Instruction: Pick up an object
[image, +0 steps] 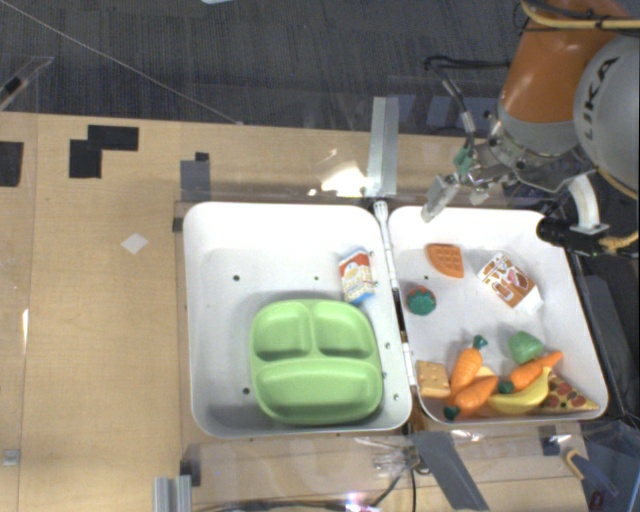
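The fingers (447, 190) I see hang above the far edge of the right bin (585, 330), near the divider; I cannot tell how far apart they stand, and nothing sits between them.

Items in the right bin, as I read them:
- orange waffle piece (446, 260) and a printed snack packet (505, 280), toward the far edge;
- small dark green and red item (421, 300), near the divider;
- carrots (470, 375), a banana (520, 400), a green piece (525, 347) and a cracker (433, 378), heaped along the near edge, touching one another.

The left bin (215, 260) holds a green divided tray (315, 360) and a small carton (357, 277) at the divider.

The arm is cut off at the top right. The heaped items overlap; their outlines are unclear.

The worktop (90, 300) is light wood; dark carpet lies beyond it.
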